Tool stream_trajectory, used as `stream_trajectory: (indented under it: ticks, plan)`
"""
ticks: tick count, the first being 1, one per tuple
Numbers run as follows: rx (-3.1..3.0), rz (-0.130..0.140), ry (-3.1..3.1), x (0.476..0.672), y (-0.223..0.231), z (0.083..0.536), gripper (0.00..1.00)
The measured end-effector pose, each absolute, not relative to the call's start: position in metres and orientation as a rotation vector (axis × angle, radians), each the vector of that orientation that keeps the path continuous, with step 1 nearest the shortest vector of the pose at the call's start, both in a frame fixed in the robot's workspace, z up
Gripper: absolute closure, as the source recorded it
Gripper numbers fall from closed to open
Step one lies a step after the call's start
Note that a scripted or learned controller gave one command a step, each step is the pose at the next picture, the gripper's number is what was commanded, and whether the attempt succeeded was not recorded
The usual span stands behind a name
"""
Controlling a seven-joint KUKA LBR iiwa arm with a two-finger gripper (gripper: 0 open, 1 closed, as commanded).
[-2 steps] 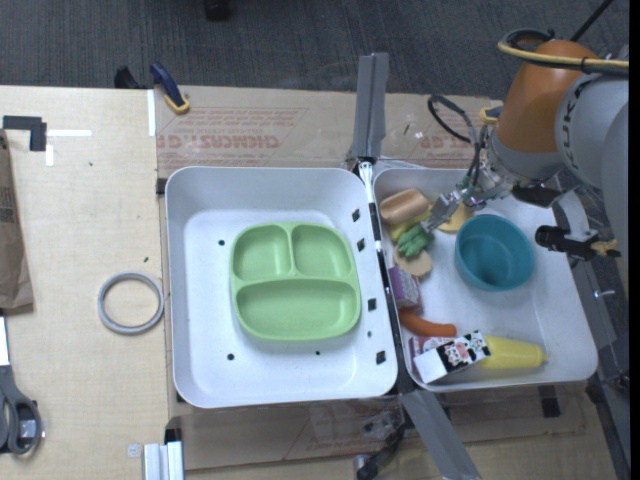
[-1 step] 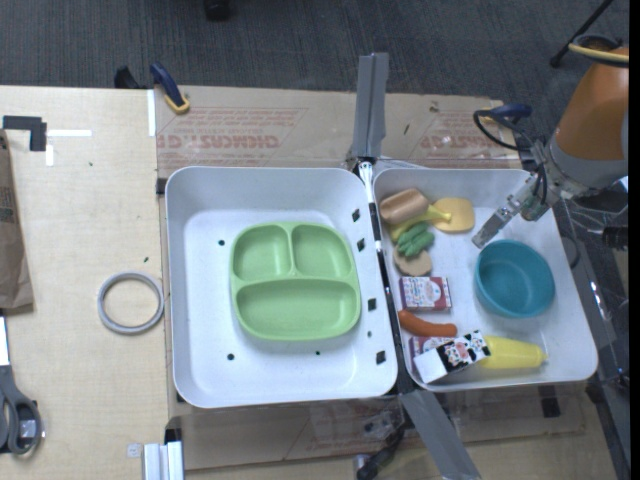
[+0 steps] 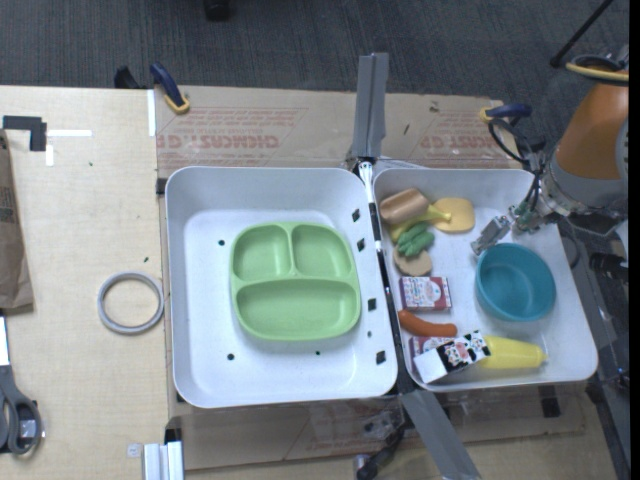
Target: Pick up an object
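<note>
The right bin (image 3: 570,358) holds several small things. A blue bowl (image 3: 515,281) sits at its right side. Along the left side lie a brown bun (image 3: 403,205), a yellow piece (image 3: 453,214), a green toy vegetable (image 3: 415,238), a small red and white box (image 3: 425,293), an orange sausage (image 3: 428,323), a black and white carton (image 3: 450,356) and a long yellow item (image 3: 512,353). My gripper (image 3: 493,235) reaches in from the right and hangs low over the bin floor, just above and left of the bowl, with nothing seen in it.
A green divided plate (image 3: 295,280) lies in the left bin (image 3: 190,268). On the bench to the left are a grey tape ring (image 3: 130,301), scissors (image 3: 18,423) and a brown bag (image 3: 12,238). Clamps (image 3: 170,88) sit on the cardboard behind the bins.
</note>
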State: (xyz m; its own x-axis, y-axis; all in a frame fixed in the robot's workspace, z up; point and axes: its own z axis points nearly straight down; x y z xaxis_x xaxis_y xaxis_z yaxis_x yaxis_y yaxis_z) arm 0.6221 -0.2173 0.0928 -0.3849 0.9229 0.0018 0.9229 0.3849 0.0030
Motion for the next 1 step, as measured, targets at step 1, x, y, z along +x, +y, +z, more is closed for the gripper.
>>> stream_trajectory:
  ticks: [1]
  plan:
    - [1.937, 0.006, 2.472, 0.6094, -0.2117, 0.0931, 0.0]
